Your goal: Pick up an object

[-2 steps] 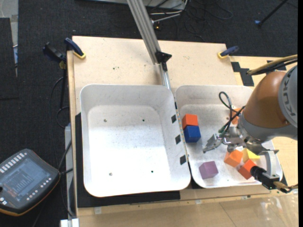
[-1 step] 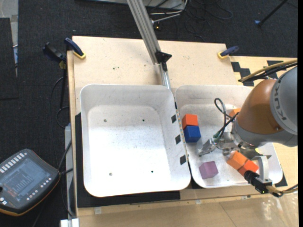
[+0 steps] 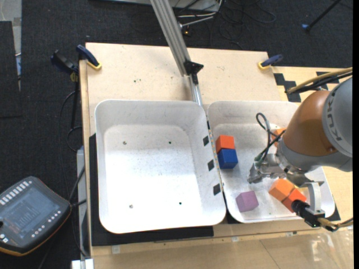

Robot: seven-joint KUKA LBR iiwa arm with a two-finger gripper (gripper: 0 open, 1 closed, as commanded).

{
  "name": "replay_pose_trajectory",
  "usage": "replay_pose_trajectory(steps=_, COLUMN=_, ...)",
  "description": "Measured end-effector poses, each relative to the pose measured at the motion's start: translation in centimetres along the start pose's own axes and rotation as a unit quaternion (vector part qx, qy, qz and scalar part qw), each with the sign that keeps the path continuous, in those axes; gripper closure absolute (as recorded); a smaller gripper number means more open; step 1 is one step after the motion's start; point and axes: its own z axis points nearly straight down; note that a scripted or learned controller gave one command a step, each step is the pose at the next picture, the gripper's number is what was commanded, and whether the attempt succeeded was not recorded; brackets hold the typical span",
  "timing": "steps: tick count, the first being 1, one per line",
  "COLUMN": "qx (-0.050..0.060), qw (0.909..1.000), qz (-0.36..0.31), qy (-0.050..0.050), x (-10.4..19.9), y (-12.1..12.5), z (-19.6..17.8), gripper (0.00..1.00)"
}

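A pale wooden table (image 3: 151,74) stands on dark carpeted floor (image 3: 39,122), black cables (image 3: 235,21) trailing behind it, a grey handheld control pendant (image 3: 28,214) lower left.

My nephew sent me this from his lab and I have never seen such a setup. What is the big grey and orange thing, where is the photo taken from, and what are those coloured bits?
It is one photo, from a camera fixed above a bench, looking down at a slant. The grey and orange thing is a robot arm reaching in from the right. Its gripper hangs over the right bin, one of two shallow white bins; the left bin sits beside it. In the right bin lie an orange block touching a blue block, a purple block and another orange piece. I cannot see it holding anything.
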Motion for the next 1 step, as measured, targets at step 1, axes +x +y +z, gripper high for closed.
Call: replay_pose_trajectory(steps=1, qx=-0.001, qw=1.0000, qz=0.001, qy=-0.001, x=-0.97, y=-0.31, z=-5.26, gripper=1.00)
